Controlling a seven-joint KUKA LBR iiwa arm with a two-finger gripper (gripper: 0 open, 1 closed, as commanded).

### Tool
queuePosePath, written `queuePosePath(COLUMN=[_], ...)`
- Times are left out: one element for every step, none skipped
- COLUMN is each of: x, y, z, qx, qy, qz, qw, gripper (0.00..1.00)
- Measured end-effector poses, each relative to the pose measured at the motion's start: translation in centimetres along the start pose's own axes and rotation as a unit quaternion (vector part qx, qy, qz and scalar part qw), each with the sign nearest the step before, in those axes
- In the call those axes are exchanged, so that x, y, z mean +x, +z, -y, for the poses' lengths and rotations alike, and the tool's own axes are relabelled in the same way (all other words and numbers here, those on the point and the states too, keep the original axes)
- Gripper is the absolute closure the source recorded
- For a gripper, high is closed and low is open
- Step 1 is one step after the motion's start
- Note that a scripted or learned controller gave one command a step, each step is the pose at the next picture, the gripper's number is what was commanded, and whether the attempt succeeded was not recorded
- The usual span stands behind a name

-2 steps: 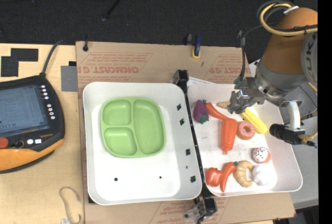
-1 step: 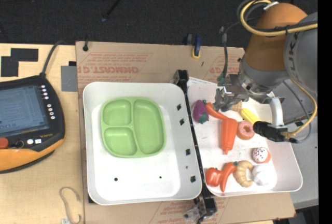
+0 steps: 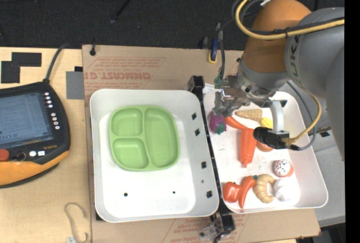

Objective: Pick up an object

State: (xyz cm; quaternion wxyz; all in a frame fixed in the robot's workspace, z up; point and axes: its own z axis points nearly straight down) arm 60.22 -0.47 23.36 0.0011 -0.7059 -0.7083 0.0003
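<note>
Currently the gripper (image 3: 223, 102) is low in the right bin (image 3: 315, 191), near that bin's upper-left corner, close to the divider between the two bins; its tips sit just above a purple object (image 3: 216, 122), and whether they touch it cannot be told. Finger opening cannot be read at this angle, and nothing is visibly held between them. Taking the right bin as landmark: the purple object lies against its left wall, upper part. An orange carrot-shaped toy (image 3: 246, 145) lies near the bin's middle, roughly upright in view, just right of the purple object. A cream cone-shaped piece (image 3: 249, 115) and a yellow piece (image 3: 266, 122) sit toward the bin's upper middle, partly under the arm. A white egg-like toy with dark spots (image 3: 282, 167) sits right of centre. Along the bin's lower edge: a red pepper-like toy (image 3: 235, 192), touching a tan croissant-shaped toy (image 3: 263, 188), with a white object (image 3: 283, 192) just beside that. Left of the right bin, the left bin (image 3: 112, 202) holds a green three-compartment plate (image 3: 144, 138). Further left, off the bins, a teach pendant (image 3: 28, 132) lies on the bench
</note>
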Motion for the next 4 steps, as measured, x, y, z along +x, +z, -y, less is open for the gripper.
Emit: queuePosePath(x=[0.0, 0.9, 0.8, 1.5], y=[0.5, 0.6, 1.2, 0.0], z=[1.2, -0.4, -0.1, 0.1], qx=[0.001, 0.0, 0.001, 0.0], qy=[0.004, 0.002, 0.002, 0.002], qz=[0.0, 0.001, 0.001, 0.001], qw=[1.0, 1.0, 1.0, 1.0], gripper=[1.0, 1.0, 1.0, 1.0])
